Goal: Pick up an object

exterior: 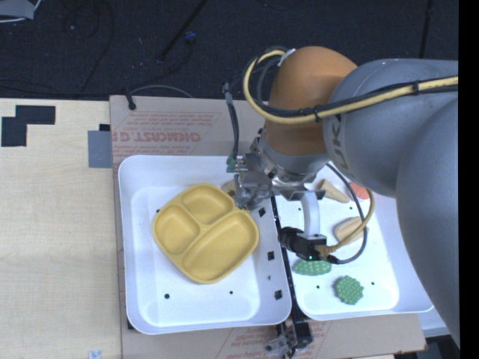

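A yellow divided plate (pixel 206 232) lies in the left white bin (pixel 142 275), tilted towards the middle wall. My gripper (pixel 245 191) hangs under the orange wrist, right at the plate's upper right rim, near the wall between the bins. The wrist and its cables hide the gripper's tip. In the right bin (pixel 389 294), a flat green piece (pixel 313 268) and a round green knobbly object (pixel 348 289) lie towards the front. A tan piece (pixel 349 229) sits beside the arm.
The grey arm covers most of the right bin and its back corner. Another tan piece (pixel 337 193) and a small orange-red object (pixel 361 193) peek out beneath it. A cardboard sheet (pixel 165 129) lies under both bins. Wooden bench top (pixel 52 238) extends to the left.
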Controlling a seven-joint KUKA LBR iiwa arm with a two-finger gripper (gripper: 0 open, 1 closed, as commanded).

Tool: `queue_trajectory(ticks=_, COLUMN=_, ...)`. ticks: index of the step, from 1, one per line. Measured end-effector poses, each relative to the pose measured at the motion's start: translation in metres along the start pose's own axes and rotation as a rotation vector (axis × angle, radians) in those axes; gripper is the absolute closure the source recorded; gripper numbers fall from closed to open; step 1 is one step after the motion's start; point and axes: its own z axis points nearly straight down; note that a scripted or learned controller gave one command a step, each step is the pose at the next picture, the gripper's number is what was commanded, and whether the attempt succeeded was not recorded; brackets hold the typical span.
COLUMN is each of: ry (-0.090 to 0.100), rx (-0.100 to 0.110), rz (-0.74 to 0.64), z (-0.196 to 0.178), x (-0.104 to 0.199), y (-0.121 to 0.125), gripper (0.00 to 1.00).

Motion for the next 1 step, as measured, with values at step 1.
queue_trajectory(ticks=1, ry=-0.002, rx=0.002, rz=0.004, z=0.0001, x=-0.0026, y=-0.0007, gripper=0.0)
